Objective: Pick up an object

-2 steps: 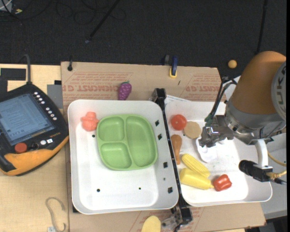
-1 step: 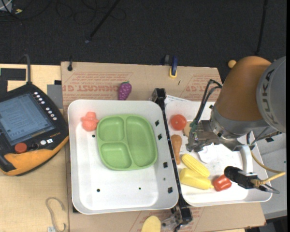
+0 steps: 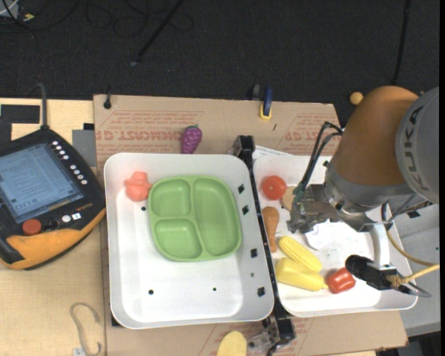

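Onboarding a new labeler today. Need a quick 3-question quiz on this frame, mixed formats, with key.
1. True or false: the green divided plate lies in the left bin.
2. Multiple choice: which thing lies outside both bins, on the cardboard behind them? A) corn cob B) purple grapes C) red tomato
3. Fill in: the pink toy sits by the plate's upper-______ corner.

Key
1. True.
2. B. The corn cob and tomato are in the right bin, where the gripper is.
3. Left.
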Controlling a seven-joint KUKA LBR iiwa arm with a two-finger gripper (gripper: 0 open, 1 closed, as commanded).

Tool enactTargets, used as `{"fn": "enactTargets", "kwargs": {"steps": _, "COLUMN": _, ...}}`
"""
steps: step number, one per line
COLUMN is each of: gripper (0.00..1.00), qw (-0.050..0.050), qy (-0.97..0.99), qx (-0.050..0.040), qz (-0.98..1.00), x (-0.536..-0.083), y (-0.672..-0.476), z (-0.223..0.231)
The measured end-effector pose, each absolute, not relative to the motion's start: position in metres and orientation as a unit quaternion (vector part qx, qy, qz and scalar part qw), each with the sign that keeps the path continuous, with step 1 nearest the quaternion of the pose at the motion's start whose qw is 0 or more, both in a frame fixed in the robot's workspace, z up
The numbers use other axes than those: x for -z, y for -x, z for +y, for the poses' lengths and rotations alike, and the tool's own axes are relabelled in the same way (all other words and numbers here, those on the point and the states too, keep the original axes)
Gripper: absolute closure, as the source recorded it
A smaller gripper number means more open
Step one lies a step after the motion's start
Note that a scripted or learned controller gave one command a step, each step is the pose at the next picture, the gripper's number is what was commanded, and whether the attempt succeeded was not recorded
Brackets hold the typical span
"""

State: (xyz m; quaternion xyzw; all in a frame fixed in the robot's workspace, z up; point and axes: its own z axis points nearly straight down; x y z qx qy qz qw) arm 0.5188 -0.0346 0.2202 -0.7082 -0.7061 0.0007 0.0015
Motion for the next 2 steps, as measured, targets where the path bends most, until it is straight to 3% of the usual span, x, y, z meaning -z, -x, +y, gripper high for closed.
{"fn": "enactTargets", "kwargs": {"steps": 1, "gripper": 1.0, "qw": 0.001, "qy": 0.707, "qx": -0.0007, "qz": -0.707, "x": -0.2274, "y": -0.5285, "z": -0.0292}}
{"fn": "enactTargets", "kwargs": {"steps": 2, "gripper": 1.0, "qw": 0.001, "qy": 0.707, "qx": -0.0005, "qz": -0.707, "x": -0.2371, "y": -0.5243, "z": -0.0342}}
